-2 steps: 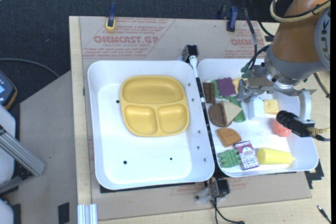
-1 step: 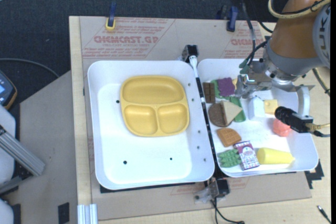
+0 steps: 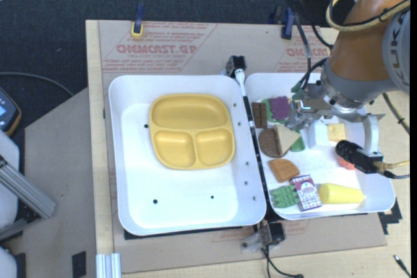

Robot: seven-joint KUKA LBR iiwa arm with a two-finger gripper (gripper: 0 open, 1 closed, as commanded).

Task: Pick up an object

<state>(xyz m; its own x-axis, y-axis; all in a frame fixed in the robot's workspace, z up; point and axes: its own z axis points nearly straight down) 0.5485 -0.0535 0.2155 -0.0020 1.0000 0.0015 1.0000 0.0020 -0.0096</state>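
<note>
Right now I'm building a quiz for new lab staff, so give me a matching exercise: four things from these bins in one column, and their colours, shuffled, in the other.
Things:
1. divided plate
2. grape bunch
3. leafy toy
4. chocolate bar

Colours:
A. green
B. dark brown
C. yellow
D. purple

Pairs: 1-C, 2-D, 3-A, 4-B. The plate lies in the left bin; the other three lie in the right bin.
</note>
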